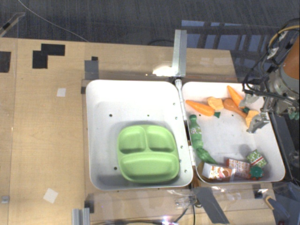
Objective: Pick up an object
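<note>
The right bin [234,139] holds several small things. An orange carrot [200,108] lies at its back left, a pale orange piece [215,102] beside it, and more orange pieces [233,98] further right. A green bottle [194,131] lies along the left wall, with a green pod [205,154] below it. Along the front wall are a printed snack box [218,172], a red-brown packet [239,165] and a small green-and-white carton [256,159]. My gripper [257,121] hangs over the bin's back right part, beside a yellow-orange piece [252,115]. I see nothing lifted in it.
The left bin [108,107] holds a green divided plate [148,153] at its front. A metal post [180,55] stands behind the divider between the bins. Dark cables and the arm's wrist [286,78] crowd the right edge of the right bin.
</note>
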Controlling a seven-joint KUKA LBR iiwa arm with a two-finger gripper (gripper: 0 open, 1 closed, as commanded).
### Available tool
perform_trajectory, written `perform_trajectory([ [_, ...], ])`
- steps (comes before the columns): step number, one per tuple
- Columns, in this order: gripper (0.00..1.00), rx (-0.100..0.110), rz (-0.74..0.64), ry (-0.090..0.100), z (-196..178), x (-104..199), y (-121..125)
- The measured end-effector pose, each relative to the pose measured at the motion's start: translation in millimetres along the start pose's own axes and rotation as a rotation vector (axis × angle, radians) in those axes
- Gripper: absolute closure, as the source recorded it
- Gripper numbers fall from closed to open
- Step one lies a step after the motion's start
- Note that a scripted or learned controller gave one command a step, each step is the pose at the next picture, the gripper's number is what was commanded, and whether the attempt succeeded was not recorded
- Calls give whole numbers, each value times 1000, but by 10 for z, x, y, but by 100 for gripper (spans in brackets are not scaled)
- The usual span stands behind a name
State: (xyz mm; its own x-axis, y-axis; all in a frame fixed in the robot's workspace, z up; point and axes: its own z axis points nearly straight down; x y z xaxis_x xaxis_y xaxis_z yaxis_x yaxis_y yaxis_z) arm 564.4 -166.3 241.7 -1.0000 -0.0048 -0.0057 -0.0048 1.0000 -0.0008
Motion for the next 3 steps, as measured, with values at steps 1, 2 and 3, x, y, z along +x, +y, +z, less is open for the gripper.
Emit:
perform_trajectory([
  [1,0,2,-421,-6,1354,456,-203],
  [2,0,1,-499,-15,1520,-258,560],
  [3,0,1,-611,-9,1540,-869,755],
])
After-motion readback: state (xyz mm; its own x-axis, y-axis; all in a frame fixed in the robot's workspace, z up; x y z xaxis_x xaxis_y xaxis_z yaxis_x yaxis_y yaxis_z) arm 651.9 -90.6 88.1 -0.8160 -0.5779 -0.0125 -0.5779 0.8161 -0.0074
